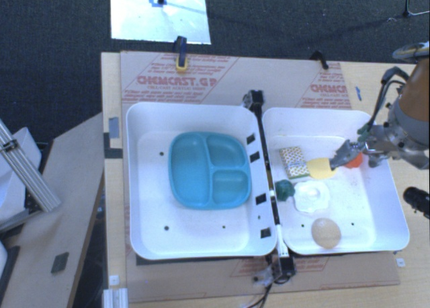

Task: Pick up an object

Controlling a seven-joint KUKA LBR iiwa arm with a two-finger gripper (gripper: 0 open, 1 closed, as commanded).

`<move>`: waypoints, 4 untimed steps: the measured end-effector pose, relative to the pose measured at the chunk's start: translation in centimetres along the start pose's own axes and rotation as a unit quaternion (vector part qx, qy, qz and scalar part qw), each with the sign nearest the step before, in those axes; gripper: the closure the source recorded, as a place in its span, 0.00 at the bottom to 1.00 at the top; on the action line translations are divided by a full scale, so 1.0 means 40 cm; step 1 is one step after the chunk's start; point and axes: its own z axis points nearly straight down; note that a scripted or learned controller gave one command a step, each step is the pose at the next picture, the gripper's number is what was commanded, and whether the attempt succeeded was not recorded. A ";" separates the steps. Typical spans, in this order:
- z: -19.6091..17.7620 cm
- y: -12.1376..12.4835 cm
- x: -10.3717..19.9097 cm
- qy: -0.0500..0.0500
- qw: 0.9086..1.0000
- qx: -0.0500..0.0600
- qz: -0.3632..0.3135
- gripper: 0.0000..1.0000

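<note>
The right bin [383, 233] holds several small objects. A patterned beige square [293, 161] lies near its left wall, with a yellow piece [320, 168] just to its right. Below them sit a dark green lump [285, 189], a white fried-egg shape [312, 197] and a tan egg [326, 233]. My gripper [345, 157] reaches in from the right, low over the bin, its tip right beside the yellow piece. A small orange thing [355, 161] shows right at the gripper's tip; whether it is held is unclear.
The left bin [144, 219] carries a blue divided plate [208, 170]. A black clamped divider [263, 179] runs between the two bins. Cardboard [201, 78] lies under both, with a yellow clamp [181, 63] at the back.
</note>
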 end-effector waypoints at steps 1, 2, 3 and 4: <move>0.104 0.006 -0.001 0.000 1.000 0.001 0.001 0.00; 0.219 0.011 0.021 0.000 1.000 0.001 0.001 0.00; 0.368 0.001 0.005 0.000 1.000 0.002 0.001 0.00; 0.336 0.004 0.006 0.000 1.000 0.000 0.001 1.00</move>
